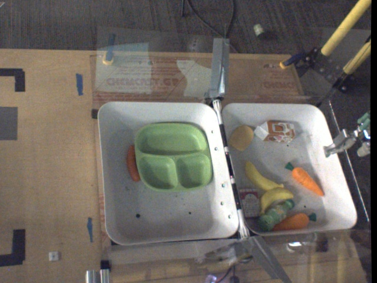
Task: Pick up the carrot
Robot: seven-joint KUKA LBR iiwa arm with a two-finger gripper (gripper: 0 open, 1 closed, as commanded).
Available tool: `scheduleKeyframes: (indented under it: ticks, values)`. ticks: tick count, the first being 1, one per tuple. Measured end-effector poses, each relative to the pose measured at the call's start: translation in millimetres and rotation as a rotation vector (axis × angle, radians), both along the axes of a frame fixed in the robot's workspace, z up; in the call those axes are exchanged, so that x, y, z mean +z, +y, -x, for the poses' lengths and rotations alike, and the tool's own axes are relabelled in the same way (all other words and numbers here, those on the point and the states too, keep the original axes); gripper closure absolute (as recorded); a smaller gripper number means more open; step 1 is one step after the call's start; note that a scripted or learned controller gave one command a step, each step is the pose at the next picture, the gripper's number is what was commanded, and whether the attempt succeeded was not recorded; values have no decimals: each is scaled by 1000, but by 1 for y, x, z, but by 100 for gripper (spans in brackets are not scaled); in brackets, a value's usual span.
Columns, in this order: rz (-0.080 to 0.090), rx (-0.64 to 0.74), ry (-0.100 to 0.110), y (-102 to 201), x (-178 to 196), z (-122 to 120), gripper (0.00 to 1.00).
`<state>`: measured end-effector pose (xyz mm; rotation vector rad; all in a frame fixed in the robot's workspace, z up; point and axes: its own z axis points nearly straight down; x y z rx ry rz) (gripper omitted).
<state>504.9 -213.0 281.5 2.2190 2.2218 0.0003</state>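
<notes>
A carrot [307,181] with a green top lies in the right bin [330,122], towards its right side, pointing down and right. A second carrot-like orange piece [293,221] lies along that bin's front wall. A third orange piece [132,163] rests in the left bin against the left side of the green tray. My gripper [344,142] shows as small metal parts at the right bin's right rim, above and to the right of the first carrot and apart from it. Nothing is seen between its fingers.
The left bin [118,205] bears a green three-compartment tray [174,155]. In the right bin lie two bananas [262,178], a round tan bun [241,137], a small carton [277,131], a packet [250,202] and a green item [274,216]. Yellow-handled tools [347,22] stand at the back right.
</notes>
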Motion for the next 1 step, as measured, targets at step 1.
scheduleKeyframes:
  ticks: [1]
  values:
    - [-2,83,1,-10,-161,13,0]
